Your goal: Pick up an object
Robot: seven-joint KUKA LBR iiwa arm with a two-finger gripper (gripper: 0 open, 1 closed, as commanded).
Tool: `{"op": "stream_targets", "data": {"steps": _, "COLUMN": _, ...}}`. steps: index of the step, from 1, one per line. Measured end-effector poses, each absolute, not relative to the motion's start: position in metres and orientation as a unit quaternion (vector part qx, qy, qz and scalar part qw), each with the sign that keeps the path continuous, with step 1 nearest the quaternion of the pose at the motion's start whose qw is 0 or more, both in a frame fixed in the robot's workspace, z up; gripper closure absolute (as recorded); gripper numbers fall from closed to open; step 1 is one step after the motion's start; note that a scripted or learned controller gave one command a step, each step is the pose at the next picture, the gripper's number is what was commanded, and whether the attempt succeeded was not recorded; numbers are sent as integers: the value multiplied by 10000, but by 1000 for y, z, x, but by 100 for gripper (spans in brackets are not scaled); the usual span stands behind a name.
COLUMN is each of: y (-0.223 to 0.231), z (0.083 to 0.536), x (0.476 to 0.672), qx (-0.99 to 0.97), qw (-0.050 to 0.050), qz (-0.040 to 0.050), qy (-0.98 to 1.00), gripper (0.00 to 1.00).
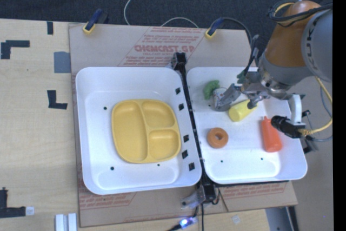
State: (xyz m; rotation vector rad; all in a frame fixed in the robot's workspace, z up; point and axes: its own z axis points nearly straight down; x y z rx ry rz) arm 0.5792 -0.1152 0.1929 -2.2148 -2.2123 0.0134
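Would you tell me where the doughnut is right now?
The doughnut lies in the right bin, near its left wall, below the yellow piece and left of the orange one.

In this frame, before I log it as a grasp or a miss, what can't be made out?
- Jaws of the gripper: too small and blurred in the camera view to tell open from shut.
- Green object: too small to identify.
- Yellow object: its upper end sits under the wrist, so contact is unclear.
- Orange carrot-like piece: black hardware on the arm overlaps its right side.
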Motion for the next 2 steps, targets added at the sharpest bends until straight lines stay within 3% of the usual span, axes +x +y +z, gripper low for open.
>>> {"op": "stream_targets", "data": {"steps": 1, "y": -115, "z": 199, "x": 582, "qx": -7065, "qw": 8, "qz": 6, "qy": -7077, "gripper": 0}}
{"op": "stream_targets", "data": {"steps": 2, "y": -110, "z": 137, "x": 575, "qx": -7067, "qw": 30, "qz": 26, "qy": -7075, "gripper": 0}}
